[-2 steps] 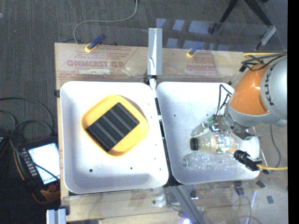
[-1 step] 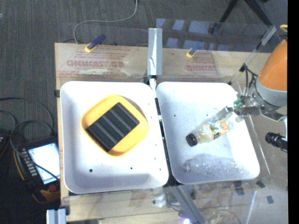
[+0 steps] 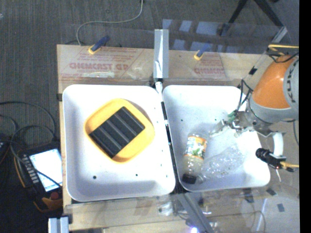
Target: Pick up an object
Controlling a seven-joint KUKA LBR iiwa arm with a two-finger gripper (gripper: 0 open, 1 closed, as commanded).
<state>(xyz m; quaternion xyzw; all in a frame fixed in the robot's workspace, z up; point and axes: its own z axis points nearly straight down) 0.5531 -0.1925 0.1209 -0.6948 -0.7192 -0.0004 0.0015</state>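
Camera view: tool (image 3: 232, 122) over right bin (image 3: 214, 93), near bottle (image 3: 194, 154).

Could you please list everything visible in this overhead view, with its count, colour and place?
shallow white plastic bins: two, white, side by side on the bench.
yellow rounded tray with a black ribbed insert: one, yellow and black, middle of the left bin.
clear plastic bottle with an orange-and-green label and dark cap: one, lying in the right bin near its left wall, cap toward the front.
crumpled clear plastic piece: one, transparent, right bin beside the bottle.
brown bench board: one, under the bins.
blue-and-yellow clamps: two, along the board's back edge.
tablet with a lit screen: one, floor left of the bench.
grey arm with an orange band: one, over the right bin's right side.
gripper: one, low over the right bin.
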